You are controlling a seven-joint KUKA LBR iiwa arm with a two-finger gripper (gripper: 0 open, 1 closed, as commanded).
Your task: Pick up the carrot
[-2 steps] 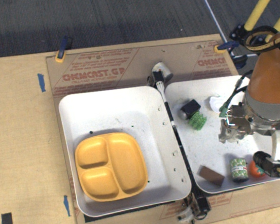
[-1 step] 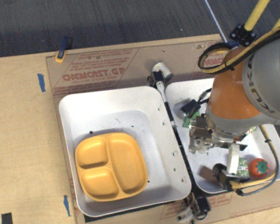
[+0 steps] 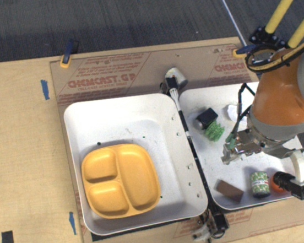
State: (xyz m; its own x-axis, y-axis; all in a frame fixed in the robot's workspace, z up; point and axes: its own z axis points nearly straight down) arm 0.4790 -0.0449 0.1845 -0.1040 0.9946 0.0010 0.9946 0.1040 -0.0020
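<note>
A: Where is the carrot (image 3: 278, 181)?

B: In the right bin (image 3: 229, 205), far lower right corner. An orange rounded end shows there, just beside a small green-labelled can (image 3: 259, 183) and touching a white and black piece of the arm's rig. Most of it is hidden, so I take it for the carrot by colour alone.

A: And the gripper (image 3: 231, 152)?

B: Over the middle of the same bin, left of and above the carrot, well short of it. Whether its fingers are wide or narrow I cannot tell; nothing shows between them.

A: So which step?

B: The approach, I judge. The next move calls for travel toward that corner and a descent onto a smooth, tapered, likely plastic thing crowded by the can and the bin wall, so there is little room.

A: What else lies around?

B: A brown block (image 3: 229, 189) left of the can, a leafy green toy (image 3: 215, 132) and a black boxy piece (image 3: 207, 118) higher up. The left bin (image 3: 117, 111) holds a glossy yellow divided plate (image 3: 121, 179) with three compartments. Both bins are shallow white moulded trays on a cardboard-covered surface (image 3: 29, 162).
</note>
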